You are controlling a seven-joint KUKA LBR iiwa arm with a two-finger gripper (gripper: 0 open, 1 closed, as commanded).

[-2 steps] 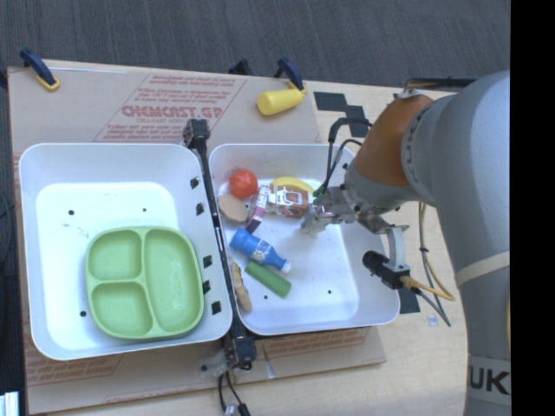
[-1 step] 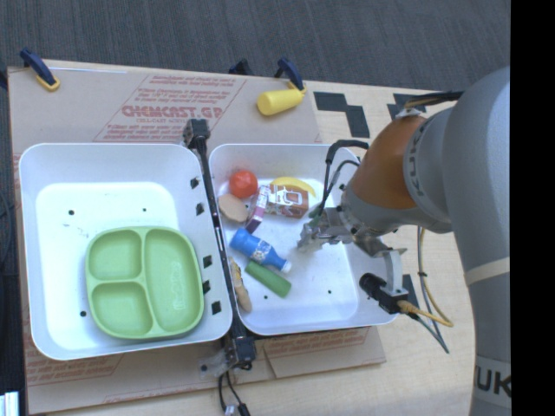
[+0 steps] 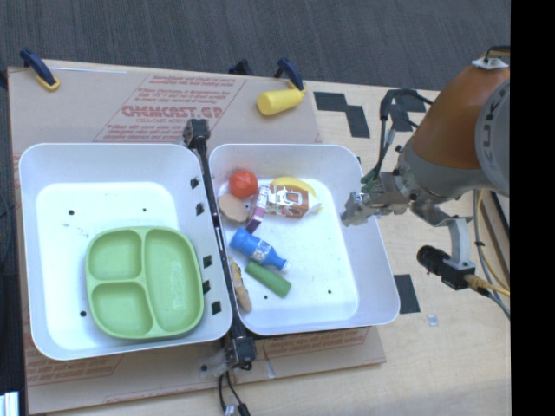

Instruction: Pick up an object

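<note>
My gripper point(image 3: 354, 211) hangs at the right rim of the right bin point(image 3: 373, 267), with nothing visibly held. Inside that bin, toward its left half, lie a red ball point(image 3: 243, 183), a tan round piece point(image 3: 231, 208), a yellow-and-white snack packet point(image 3: 290, 198), a purple stick point(image 3: 257, 215), a blue bottle point(image 3: 257, 249), a green cylinder point(image 3: 267, 279) and a tan stick point(image 3: 240, 289) by the left wall. All of them lie to the gripper's left, well apart from it.
The left bin point(image 3: 52, 180) holds a green divided plate point(image 3: 143, 282). A yellow object point(image 3: 279, 101) lies on the cardboard behind the bins, near blue clamps point(image 3: 290, 72). Black clips point(image 3: 198, 133) join the bins along their shared wall.
</note>
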